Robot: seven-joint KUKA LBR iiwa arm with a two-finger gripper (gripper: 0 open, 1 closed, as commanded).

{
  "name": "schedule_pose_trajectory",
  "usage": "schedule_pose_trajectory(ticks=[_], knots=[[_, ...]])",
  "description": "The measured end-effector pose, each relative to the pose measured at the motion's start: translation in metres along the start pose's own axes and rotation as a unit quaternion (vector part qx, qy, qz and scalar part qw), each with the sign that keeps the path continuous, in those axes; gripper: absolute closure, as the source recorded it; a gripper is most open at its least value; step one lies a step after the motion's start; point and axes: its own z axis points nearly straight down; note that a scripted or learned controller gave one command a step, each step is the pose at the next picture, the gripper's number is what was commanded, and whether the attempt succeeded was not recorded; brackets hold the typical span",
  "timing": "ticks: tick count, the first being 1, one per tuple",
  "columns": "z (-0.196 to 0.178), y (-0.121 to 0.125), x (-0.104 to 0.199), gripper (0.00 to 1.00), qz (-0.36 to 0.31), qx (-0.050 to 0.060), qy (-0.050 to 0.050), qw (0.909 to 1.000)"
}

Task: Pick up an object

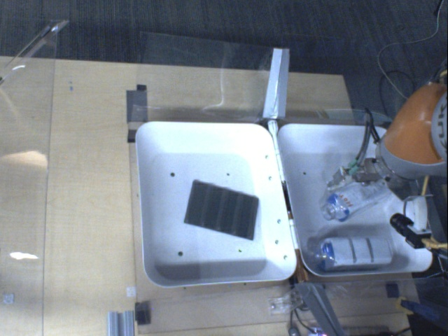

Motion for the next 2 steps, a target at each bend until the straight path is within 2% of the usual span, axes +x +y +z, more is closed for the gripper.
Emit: schedule_pose_trajectory(ticks=[1, 2], knots=[[0.031, -0.019, 0.019, 0.0, -0.039, 0.031, 0.018, 0.9986], [0.035, 0.027, 0.046, 0.0, -0.051, 0.032, 0.019, 0.998]])
